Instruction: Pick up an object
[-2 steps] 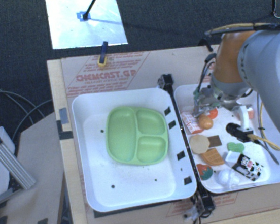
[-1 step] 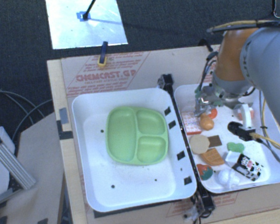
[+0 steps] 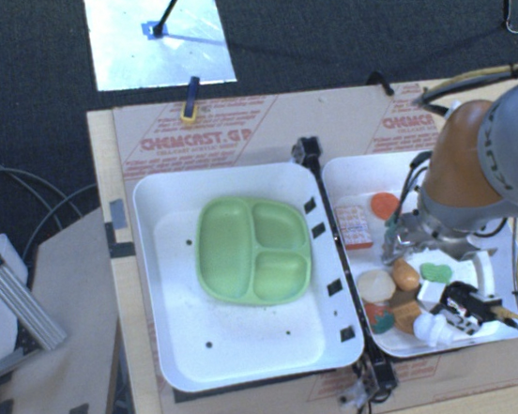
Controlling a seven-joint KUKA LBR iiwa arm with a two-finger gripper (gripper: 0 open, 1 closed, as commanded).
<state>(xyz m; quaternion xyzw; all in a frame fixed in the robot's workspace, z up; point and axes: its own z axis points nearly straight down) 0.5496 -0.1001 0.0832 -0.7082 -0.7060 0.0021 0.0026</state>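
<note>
Pale board covers the counter [image 3: 230, 129], and on it two white bins sit side by side. Nearest the camera, in the front corner of the right bin [image 3: 357, 177], small things huddle together: a white piece [image 3: 427, 329], an orange-brown lump [image 3: 405, 316] and a red bit [image 3: 377, 310]. Just beyond lie a cream round thing [image 3: 376, 284], a tan egg-shaped thing [image 3: 405, 275] and a green piece [image 3: 435, 273].

The tan egg-shaped thing is my likeliest pick, I judge, since it lies just below my end effector [image 3: 394, 242]. It should be light and stiff, but smooth and rounded — apt to squirt out. I would close across its narrow middle, clear of the cream neighbour just beside it. It looks glossy and brownish-orange.

Whether my end effector is open or closed I cannot tell, and I see nothing in its hold. Farther back are a labelled white packet [image 3: 353, 225] and an orange disc [image 3: 385, 204]. The left bin [image 3: 167, 261] holds a green divided plate [image 3: 250, 250].
</note>
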